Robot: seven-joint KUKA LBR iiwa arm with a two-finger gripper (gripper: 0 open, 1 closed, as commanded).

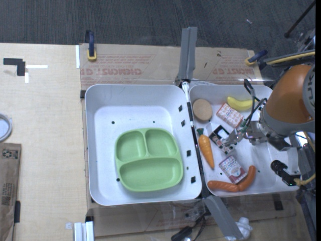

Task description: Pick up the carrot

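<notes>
Clutter is the risk: gripper [228, 143] hovers just right of carrot [206, 151], beside a black item [217, 134]; I cannot tell its state, so it may snag neighbours.

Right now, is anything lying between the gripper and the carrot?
Camera view: mostly bare white bin floor between the gripper and the carrot. A small black-and-white packet sits just above that line, close to the gripper.

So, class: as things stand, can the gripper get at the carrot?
Probably yes. The carrot lies bare by the right bin's left wall, nothing on it, and the gripper hangs just beside it. The wall may crowd the fingers.
</notes>
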